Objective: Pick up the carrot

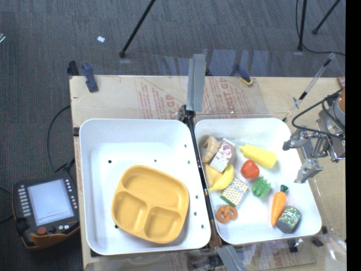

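Faint red printed lettering is showing on the brown cardboard sheet (163, 97) covering the bench, too blurred to read.

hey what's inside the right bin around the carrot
The right bin holds the carrot, a green can touching its tip, broccoli, a tomato and a pretzel. What lies under them is hidden.

Dark grey carpet floor (51, 33); black tripod legs (140, 22) behind; tan counter (135, 97); grey pendant (45, 208) lower left.
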Robot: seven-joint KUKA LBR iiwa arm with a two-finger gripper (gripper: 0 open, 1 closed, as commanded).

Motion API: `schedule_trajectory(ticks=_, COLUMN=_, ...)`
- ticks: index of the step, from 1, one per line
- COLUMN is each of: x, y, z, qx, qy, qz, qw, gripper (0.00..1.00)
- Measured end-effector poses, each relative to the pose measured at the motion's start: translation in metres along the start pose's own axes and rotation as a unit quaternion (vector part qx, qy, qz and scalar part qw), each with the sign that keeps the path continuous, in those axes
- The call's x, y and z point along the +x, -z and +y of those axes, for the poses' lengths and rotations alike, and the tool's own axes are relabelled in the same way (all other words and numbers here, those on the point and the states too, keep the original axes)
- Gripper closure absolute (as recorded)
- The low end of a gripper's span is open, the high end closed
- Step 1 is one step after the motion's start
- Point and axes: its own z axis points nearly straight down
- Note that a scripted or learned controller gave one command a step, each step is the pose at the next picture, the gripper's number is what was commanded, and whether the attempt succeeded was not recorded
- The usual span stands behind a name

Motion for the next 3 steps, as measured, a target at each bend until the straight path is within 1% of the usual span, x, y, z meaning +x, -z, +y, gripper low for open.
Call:
schedule_trajectory(ticks=1, x=0.018, y=-0.153, z=0.004, qx=-0.002, qy=0.012, qz=-0.001, qw=0.9999, gripper=0.00)
schedule_trajectory(ticks=2, x=0.063, y=-0.152, z=0.040, qx=0.003, qy=0.151, qz=-0.007, qw=0.9885, gripper=0.00)
schedule_trajectory(ticks=3, x=0.059, y=-0.143, z=0.043, qx=0.002, qy=0.155, qz=-0.009, qw=0.9879, gripper=1.00)
